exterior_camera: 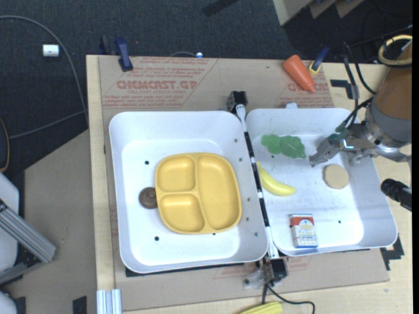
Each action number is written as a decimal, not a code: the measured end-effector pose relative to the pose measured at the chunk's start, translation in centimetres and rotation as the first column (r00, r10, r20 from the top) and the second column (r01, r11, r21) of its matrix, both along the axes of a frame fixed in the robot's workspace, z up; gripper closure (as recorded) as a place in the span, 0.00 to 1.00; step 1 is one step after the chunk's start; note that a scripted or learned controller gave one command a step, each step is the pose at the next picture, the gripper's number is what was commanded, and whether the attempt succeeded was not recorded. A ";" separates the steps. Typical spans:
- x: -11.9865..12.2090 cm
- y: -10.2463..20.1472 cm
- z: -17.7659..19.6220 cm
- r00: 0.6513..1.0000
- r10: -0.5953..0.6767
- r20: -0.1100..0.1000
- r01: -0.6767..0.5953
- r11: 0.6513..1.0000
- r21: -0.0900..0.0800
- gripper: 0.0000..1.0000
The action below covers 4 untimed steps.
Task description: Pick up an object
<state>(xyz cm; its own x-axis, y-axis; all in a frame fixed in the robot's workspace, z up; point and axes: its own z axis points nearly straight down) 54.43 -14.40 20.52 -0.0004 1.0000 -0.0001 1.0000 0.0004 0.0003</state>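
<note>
The right bin [373,224] holds a green leafy toy [283,144], a yellow banana [275,184], a tan round disc [336,176] and a small red and white box [303,231]. My gripper [337,158] hangs over the bin's upper right part, just above the tan disc and to the right of the green toy. Its fingers are spread open with nothing between them. One fingertip [318,158] points toward the green toy.
The left bin [131,136] holds a yellow divided plate [196,193] with a brown disc [148,197] at its left edge. An orange carrot-shaped toy [300,74] and a blue clamp [122,54] lie on the bench behind the bins. Cables hang near the arm at the right.
</note>
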 end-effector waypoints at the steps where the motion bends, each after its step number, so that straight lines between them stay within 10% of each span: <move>1: 4.6 -8.0 -6.6 1.000 -0.001 0.000 0.001 1.000 -0.002 0.00; 2: 9.2 -2.6 -12.1 1.000 0.000 -0.002 0.000 1.000 0.002 0.00; 3: 12.2 -7.5 -11.3 1.000 0.002 -0.011 -0.002 1.000 0.012 0.00; 4: 12.3 -7.8 -10.1 1.000 0.002 0.001 -0.002 1.000 -0.001 1.00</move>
